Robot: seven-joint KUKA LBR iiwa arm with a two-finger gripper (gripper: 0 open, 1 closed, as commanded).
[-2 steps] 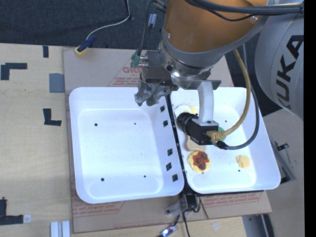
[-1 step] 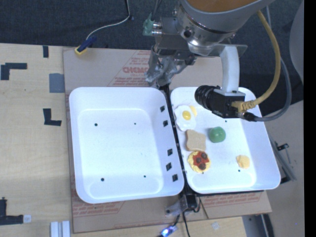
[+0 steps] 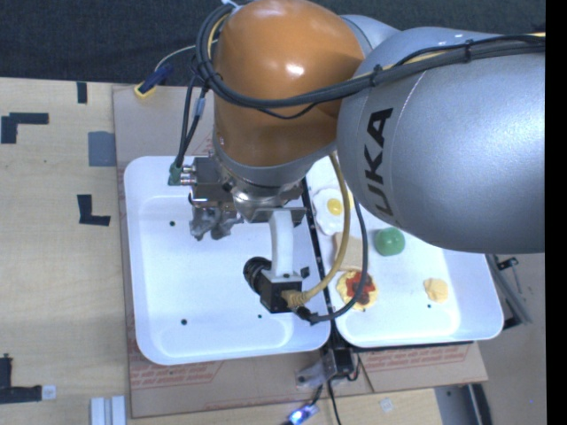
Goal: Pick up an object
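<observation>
I am hanging my gripper (image 3: pixel 211 223) over the left bin (image 3: pixel 177 290), above its far half and nearer its left wall than its right. My orange band (image 3: pixel 283 69) is covering most of the tool from above, so I cannot tell how far open it is, and no thing is showing in its grasp. I also cannot tell whether its tip is touching the left bin's white floor.

The things I am meant to pick from are all lying outside the left bin, in the right bin (image 3: pixel 465 324) that is sitting against its right wall. 4 are showing there:
- A white piece with a yellow centre (image 3: pixel 332 207) is lying just past that wall at the far end.
- A green ball (image 3: pixel 388 242) is resting a little farther from the left bin.
- A red and yellow piece (image 3: pixel 361 288) is lying close to the wall toward the near end.
- A small yellow piece (image 3: pixel 435 289) is lying farthest from the left bin.

All 4 are lying well apart from my gripper.
</observation>
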